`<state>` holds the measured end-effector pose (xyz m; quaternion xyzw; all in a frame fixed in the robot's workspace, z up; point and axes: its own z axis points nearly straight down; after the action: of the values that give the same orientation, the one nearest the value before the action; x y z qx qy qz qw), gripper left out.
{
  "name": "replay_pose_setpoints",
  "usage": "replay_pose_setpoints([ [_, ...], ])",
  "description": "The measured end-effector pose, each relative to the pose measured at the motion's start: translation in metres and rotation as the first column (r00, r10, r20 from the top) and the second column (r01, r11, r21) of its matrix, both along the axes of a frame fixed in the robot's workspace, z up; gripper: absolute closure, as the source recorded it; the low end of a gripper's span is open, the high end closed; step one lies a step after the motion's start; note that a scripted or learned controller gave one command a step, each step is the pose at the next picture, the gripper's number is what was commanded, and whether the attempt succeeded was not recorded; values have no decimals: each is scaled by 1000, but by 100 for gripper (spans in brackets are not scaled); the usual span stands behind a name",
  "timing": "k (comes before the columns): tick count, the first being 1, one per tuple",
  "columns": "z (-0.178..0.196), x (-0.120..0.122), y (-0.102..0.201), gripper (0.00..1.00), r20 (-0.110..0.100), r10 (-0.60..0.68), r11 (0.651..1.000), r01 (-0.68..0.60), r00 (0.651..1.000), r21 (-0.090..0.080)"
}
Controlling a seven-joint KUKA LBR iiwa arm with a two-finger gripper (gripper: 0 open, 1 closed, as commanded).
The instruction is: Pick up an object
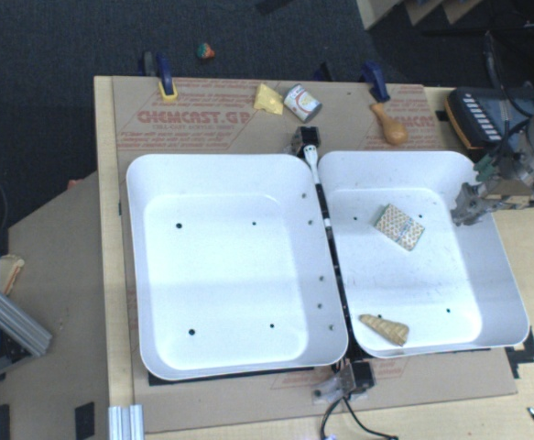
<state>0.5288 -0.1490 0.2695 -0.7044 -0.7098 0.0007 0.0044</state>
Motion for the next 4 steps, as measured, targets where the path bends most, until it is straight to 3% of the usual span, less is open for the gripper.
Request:
replay_pose_setpoints([
  [1,102,-3,-60,100,20,-12,1000,12,1000,-13],
  [2,53,-44,26,100,0,-2,1000,2,1000,-1],
  [3,132,-49,-14,100,17,-10,1000,10,1000,-10],
  [4,39,-50,62,100,-2,0,1000,0,1000,-1],
])
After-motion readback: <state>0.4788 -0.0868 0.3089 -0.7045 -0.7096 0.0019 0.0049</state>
